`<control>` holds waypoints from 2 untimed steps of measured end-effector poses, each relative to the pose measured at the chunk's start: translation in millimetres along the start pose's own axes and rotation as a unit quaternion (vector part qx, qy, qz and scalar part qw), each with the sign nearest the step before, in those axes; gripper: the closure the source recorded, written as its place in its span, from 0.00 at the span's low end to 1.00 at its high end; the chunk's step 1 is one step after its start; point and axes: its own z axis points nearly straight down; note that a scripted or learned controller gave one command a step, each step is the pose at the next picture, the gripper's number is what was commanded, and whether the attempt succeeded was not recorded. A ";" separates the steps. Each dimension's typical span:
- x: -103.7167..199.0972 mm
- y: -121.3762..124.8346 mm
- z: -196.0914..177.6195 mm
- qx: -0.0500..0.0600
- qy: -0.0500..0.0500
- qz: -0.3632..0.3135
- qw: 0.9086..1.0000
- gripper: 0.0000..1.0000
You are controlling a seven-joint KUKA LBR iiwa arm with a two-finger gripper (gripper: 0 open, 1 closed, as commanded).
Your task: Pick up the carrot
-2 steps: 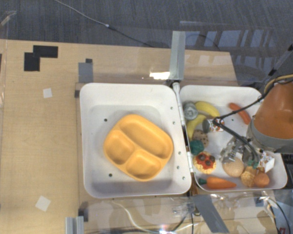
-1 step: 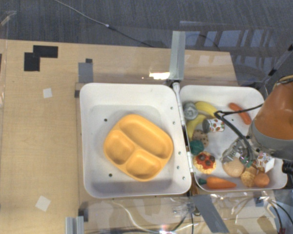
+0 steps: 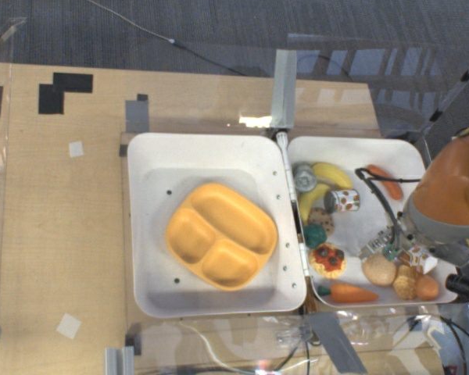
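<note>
The carrot [image 3: 353,293], orange and tapered, lies flat along the front wall of the right bin [image 3: 352,148], pointing left to right. The grey arm with its orange band [image 3: 452,187] reaches in from the right over the bin's right half. Its gripper [image 3: 387,246] hangs low over the bin floor, just above a beige round item [image 3: 379,270]. It is up and to the right of the carrot and apart from it. Nothing of the carrot is covered.
The right bin also holds a banana [image 3: 329,177], a small can [image 3: 342,201], a teal item [image 3: 316,233], a red-and-yellow toy [image 3: 328,259], a red-orange piece [image 3: 384,181] and brown items [image 3: 416,284]. A yellow divided plate [image 3: 221,234] sits in the left bin [image 3: 148,209].
</note>
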 end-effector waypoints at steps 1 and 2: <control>-26.1 -11.2 -0.8 0.000 0.000 0.102 0.995 1.00; -31.1 -10.3 8.3 0.001 0.001 0.256 0.967 1.00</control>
